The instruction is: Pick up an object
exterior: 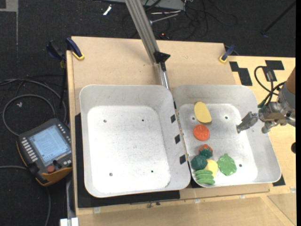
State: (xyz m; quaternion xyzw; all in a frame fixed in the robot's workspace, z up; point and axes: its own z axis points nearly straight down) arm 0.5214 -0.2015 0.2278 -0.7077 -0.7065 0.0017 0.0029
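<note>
My two-finger gripper [254, 122] hangs over the right edge of the right-hand shallow white bin [244, 94]. Its fingers stand apart and nothing lies between them.

All candidates lie in that bin, on its left side. The pale yellow oval plastic piece [202, 112] and the orange-red round plastic piece [201, 133] each lie alone. Below them, packed touching: a small red piece with a green top [205, 149], a dark green knobbly piece [199, 162], a small yellow round piece [212, 166], a light green leafy piece [226, 165] and a green ribbed pod-like piece [204, 176].

Count: seven pieces, one of each; two bins. The left-hand white bin [124, 140] is the second.

Judgement: these look like toy foods, light, rigid and smooth, likely to slip. I would take the yellow oval across its narrow width, since it lies free of its neighbours.
</note>
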